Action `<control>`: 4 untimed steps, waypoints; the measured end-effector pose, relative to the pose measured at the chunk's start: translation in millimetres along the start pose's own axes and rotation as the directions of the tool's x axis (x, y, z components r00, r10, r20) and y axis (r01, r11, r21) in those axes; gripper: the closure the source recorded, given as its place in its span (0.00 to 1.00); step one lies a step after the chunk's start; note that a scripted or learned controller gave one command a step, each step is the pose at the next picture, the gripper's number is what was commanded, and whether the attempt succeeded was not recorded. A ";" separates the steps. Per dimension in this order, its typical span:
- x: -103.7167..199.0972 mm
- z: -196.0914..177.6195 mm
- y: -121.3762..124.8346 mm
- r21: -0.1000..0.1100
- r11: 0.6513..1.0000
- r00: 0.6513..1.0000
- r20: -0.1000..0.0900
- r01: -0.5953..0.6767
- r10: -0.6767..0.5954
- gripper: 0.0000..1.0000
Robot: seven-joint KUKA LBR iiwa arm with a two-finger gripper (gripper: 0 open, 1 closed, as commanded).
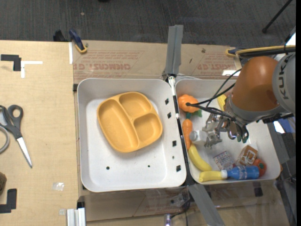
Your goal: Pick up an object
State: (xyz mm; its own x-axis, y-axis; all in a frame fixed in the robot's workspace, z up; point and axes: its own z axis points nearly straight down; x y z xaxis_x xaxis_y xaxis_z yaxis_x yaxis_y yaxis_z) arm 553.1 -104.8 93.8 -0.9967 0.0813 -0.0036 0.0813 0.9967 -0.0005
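Camera view, from above at a slant. Two white bins side by side: left bin [89, 140], right bin [270, 145]. One yellow three-part plate [129, 121] flat in the left bin, well apart from the gripper.

One arm [256, 86] in from the right, over the right bin, its gripper [214, 133] low among the things there. Whether clenched or released, cannot tell; nothing seen between its tips.

Counted around the gripper, all in the right bin: one orange [187, 101] up and left of it, at the bin's left wall; one carrot [187, 128] just left of it; one banana [197, 158] below and left; one blue bottle [242, 173] below and right, lying along the near wall, with one yellow piece [210, 175] at its left end; one small brown packet [248, 155] to the right and below.

Outside the bins, far left of the gripper on the bench: one pair of scissors [18, 133].
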 end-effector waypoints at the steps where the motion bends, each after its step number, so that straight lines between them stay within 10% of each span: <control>1: -43.8 -0.6 -33.3 0.000 0.992 0.992 0.005 -0.126 0.126 1.00; 2: -43.0 0.4 -33.0 0.000 0.992 0.992 0.002 -0.126 0.126 0.00; 3: -97.2 -0.3 -67.5 0.000 0.990 0.990 0.004 -0.138 0.138 0.00; 4: -83.0 1.1 -30.7 0.000 0.967 0.967 0.000 -0.255 0.255 0.00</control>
State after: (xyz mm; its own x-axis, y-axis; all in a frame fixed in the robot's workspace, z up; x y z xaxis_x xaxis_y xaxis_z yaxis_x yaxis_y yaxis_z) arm 633.3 -142.1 93.0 -0.9430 0.3327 -0.0036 0.3327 0.9430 0.0009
